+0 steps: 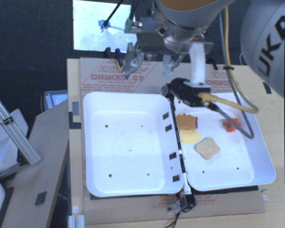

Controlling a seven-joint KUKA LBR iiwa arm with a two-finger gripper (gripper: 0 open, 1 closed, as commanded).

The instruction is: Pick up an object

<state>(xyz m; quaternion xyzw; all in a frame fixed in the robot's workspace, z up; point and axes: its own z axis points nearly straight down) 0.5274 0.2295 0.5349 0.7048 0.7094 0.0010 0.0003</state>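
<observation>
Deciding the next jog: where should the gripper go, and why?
Probably toward the right bin and down: the gripper hangs open over the bench behind the bins, holding nothing, while the toast piece lies unobstructed there.

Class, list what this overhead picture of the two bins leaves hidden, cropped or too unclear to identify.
- Right bin: its far end is covered by the black fitting and yellow cable.
- Arm: cut off by the top edge.
- Orange item: small, crossed by a grey cable, unidentifiable.
- Gripper: blurred.
</observation>
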